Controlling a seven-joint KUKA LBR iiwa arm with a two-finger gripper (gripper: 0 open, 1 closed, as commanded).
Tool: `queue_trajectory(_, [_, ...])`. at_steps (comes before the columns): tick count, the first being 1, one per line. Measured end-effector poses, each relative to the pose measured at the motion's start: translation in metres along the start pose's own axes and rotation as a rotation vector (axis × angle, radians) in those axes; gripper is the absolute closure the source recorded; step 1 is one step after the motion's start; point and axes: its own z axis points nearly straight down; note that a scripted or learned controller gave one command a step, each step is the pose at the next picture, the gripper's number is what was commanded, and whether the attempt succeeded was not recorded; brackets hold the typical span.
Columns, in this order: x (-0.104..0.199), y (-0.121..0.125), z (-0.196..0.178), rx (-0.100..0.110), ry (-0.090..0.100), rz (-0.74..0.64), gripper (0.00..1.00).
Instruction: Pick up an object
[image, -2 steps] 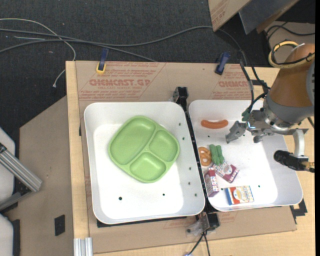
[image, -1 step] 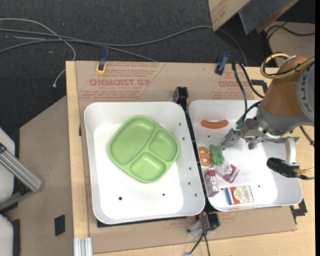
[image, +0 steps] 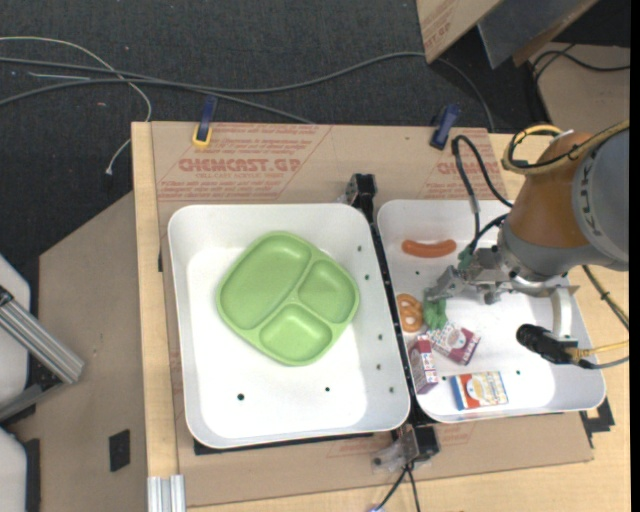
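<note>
The right bin (image: 560, 395) holds a toy hot dog (image: 429, 247) near its back, an orange pretzel (image: 408, 311) by its left wall, a small green item (image: 435, 318), a maroon snack box (image: 456, 344), a purple packet (image: 424, 364) and a white and orange carton (image: 476, 389) at the front. My gripper (image: 447, 286) reaches in from the right and hangs low over the bin's left middle, just above the pretzel and the green item. I see nothing between its fingers.
The left bin (image: 190, 300) carries a green divided plate (image: 288, 297). Black clamps (image: 361, 188) sit at the seam between the bins. Cables (image: 480, 180) loop over the cardboard behind the right bin. The arm's orange band (image: 550, 200) overhangs the right bin's back right.
</note>
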Motion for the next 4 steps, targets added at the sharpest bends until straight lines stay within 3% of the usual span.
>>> queue_trajectory(1, [0.000,0.003,-0.015,-0.012,-0.004,-0.002,1.00])
queue_trajectory(2, [-0.002,0.002,-0.058,0.005,-0.005,-0.002,1.00])
queue_trajectory(4, [-0.006,0.001,-0.148,0.004,-0.005,-0.003,1.00])
